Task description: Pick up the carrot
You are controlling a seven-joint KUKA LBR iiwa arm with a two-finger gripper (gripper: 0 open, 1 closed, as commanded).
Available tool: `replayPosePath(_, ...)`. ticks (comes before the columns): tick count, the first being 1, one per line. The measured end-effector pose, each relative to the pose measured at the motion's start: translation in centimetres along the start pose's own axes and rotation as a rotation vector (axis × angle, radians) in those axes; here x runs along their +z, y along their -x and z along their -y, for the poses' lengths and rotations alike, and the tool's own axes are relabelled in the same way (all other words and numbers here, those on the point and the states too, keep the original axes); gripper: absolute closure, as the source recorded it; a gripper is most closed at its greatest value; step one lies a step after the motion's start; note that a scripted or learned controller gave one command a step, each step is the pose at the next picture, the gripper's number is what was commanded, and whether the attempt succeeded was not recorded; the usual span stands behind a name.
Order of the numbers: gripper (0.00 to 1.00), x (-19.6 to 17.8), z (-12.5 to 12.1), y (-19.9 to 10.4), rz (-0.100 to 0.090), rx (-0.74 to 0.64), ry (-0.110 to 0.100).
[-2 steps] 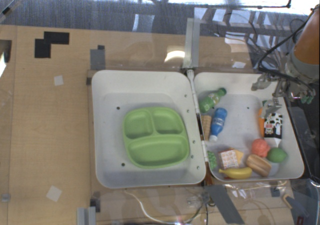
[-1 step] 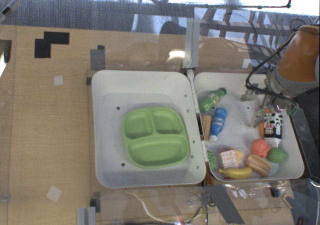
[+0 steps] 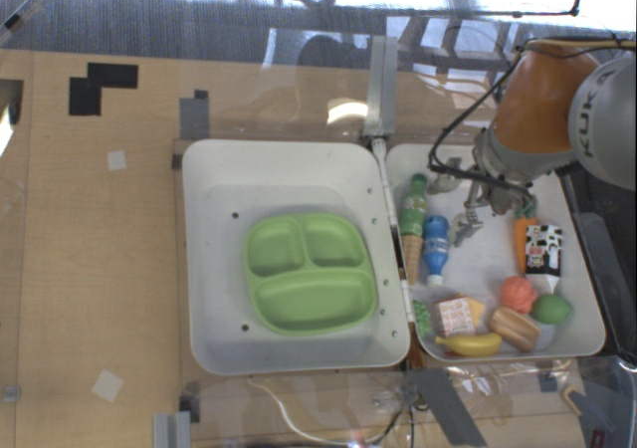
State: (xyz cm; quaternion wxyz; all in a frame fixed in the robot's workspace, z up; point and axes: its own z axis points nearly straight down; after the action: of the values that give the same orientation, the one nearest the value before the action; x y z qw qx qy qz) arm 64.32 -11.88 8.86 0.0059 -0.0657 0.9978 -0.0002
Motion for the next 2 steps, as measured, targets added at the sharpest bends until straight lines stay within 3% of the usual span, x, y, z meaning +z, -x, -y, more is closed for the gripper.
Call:
replayPosePath(1, 0.00, -1.4, 8.4, -2.9, 0.000, -0.467, -0.002)
replayPosePath(2, 0.00, -0.4, 7.2, -5.2, 0.012, -0.699, 0.002)
